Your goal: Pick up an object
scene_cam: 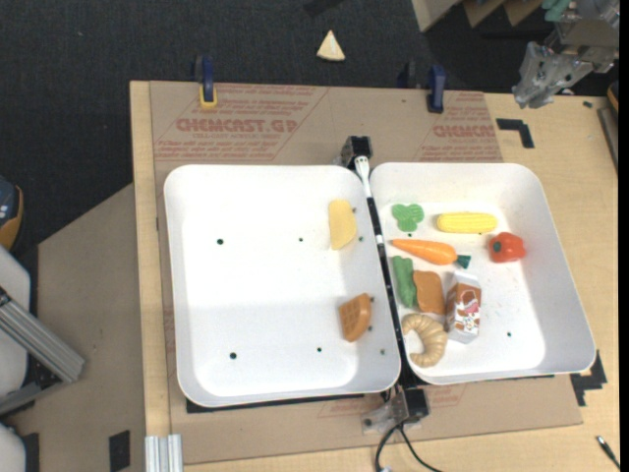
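Red "CHEMCAST GP" print reads on the brown board [295, 116] under the bins; repeat at right illegible.

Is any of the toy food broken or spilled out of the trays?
Nothing looks broken or spilled. Most food sits in the right tray. Two pieces, a yellow one and a brown one, lie apart in the left tray.

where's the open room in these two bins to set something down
Left bin: bare floor across its left and middle, bordered on the right by the yellow piece and the brown pastry. Right bin: a bare strip below the tomato, right of the carton. Crowded: the right bin's left half, from the carrot to the croissant.
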Tool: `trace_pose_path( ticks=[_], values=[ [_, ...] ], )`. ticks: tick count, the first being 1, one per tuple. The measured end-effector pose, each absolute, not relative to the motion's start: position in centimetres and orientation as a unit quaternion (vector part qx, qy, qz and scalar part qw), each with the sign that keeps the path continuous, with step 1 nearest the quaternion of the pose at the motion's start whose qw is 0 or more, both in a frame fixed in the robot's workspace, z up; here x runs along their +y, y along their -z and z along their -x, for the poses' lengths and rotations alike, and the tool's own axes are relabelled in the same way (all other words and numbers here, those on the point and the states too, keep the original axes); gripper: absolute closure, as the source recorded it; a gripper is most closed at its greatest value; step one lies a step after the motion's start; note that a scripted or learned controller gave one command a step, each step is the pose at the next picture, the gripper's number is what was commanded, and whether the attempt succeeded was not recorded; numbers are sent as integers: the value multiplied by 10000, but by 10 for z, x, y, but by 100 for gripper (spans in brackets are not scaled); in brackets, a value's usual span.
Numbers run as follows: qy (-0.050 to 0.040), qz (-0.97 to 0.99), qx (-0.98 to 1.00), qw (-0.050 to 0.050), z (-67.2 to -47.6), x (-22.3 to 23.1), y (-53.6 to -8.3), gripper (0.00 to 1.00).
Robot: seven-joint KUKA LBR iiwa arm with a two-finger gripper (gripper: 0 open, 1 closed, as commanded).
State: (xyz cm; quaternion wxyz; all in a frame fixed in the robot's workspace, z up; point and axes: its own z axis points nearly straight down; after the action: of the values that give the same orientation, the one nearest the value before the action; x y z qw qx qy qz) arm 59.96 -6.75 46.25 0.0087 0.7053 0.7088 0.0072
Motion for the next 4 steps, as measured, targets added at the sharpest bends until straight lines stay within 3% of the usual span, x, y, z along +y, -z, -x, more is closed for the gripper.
trace_pose_path(
  ticks=[1, 2, 3, 4],
  values=[
    [-5, -7124, 7017, 88, -582, -222, -541, 100],
    [20, -7056, 7086, -53, -555, -157, -441, 100],
    [0, -7093, 7049, 53, -550, -229, -487, 100],
    [21, -7054, 7088, -57, -557, -168, -364, 100]
  ],
)
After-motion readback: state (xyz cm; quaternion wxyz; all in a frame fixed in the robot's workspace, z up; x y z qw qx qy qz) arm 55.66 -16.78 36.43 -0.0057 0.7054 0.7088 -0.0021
